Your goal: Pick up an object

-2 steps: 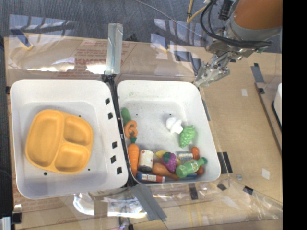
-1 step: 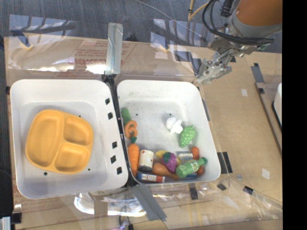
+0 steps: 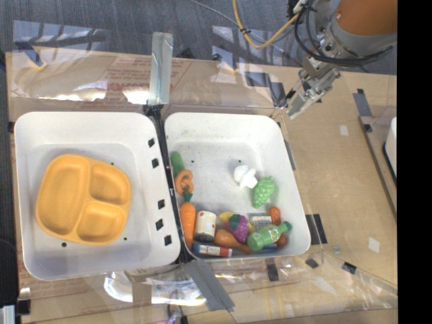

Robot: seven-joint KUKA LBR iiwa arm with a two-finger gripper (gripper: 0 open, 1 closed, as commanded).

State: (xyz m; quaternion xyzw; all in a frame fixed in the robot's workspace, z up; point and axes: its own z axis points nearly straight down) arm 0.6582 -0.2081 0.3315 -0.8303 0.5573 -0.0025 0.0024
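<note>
Toy food piled in the right bin (image 3: 287,155), gripper (image 3: 297,105) off beyond that bin's far right corner.

No writing can be read: the small can (image 3: 204,225) and the two bottles, a green one (image 3: 266,236) and a red-capped one (image 3: 210,250), carry labels too small to make out, and faint red print on the plastic sheet beyond the right bin is blurred. In the right bin the pile hugs the near wall, with a carrot (image 3: 187,220), a purple piece (image 3: 237,224) and a bunch of green grapes (image 3: 263,191) just beside a white piece (image 3: 245,175) nearer the middle. Left of the right bin, the left bin (image 3: 27,181) holds a yellow divided tray (image 3: 82,200). The table (image 3: 344,201) is tan board under taped clear plastic, with grey carpet beyond. Whether the fingers are wide or narrow I cannot tell; nothing shows between them.
</note>
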